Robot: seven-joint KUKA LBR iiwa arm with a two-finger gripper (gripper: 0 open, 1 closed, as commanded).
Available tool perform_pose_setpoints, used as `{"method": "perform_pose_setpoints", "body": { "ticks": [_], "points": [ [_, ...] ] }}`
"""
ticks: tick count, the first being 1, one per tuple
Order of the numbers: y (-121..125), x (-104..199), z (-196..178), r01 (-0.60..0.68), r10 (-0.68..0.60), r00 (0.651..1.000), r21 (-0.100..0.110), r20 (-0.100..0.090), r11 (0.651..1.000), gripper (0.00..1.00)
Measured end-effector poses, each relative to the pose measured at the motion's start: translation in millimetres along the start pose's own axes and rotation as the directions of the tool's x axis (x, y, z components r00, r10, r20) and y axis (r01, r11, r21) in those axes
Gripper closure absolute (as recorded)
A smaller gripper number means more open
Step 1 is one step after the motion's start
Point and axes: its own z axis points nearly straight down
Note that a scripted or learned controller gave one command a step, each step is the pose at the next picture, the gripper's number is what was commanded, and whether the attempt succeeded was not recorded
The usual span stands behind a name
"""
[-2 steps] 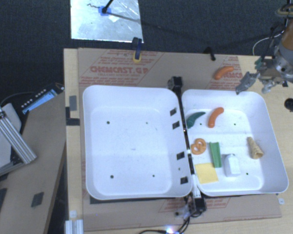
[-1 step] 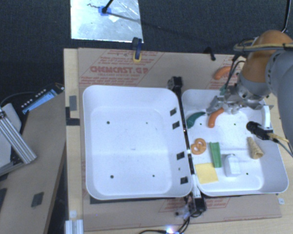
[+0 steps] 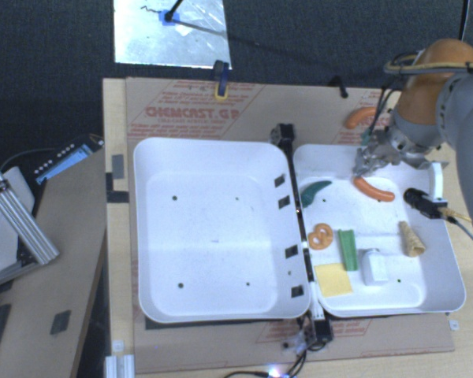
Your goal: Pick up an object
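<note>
While tool [image 3: 368,164] hovers near sausage [image 3: 374,188], grip state unclear; teal piece [image 3: 314,190], pretzel [image 3: 321,236] beyond

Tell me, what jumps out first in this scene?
Most striking is the grey robot arm with its orange band reaching in at the upper right, its claw low over the right bin. That bin holds small toys: an orange sausage, a pretzel and a yellow block.

Smooth glossy white plastic bins [image 3: 213,160] on matt brown cardboard sheet [image 3: 189,109].
</note>
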Motion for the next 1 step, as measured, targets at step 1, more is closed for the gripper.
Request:
{"method": "perform_pose_setpoints", "body": {
  "ticks": [1],
  "points": [
    [-4.5,37.7,25.3,-0.001,0.001,1.0,0.005,-0.001,1.0,1.0]
  ]
}}
